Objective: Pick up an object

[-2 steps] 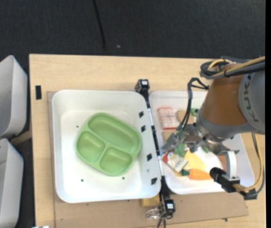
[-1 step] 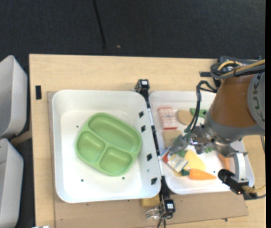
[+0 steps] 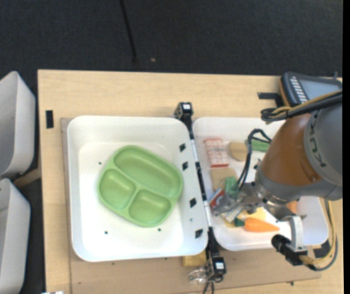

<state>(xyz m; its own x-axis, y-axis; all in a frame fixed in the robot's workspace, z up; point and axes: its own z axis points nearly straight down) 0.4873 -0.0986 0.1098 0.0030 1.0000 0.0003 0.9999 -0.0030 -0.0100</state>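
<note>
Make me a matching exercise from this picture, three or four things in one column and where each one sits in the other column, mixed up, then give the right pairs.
Things:
1. green divided plate
2. orange carrot-shaped item
3. red and white packet
4. black device

Places:
A. upper part of the right bin
B. on the bench, beyond the right bin
C. in the left bin
D. near edge of the right bin

Pairs: 1-C, 2-D, 3-A, 4-B

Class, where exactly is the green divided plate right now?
The green divided plate lies flat in the left bin, near its middle, left of the divider between the bins.
</note>
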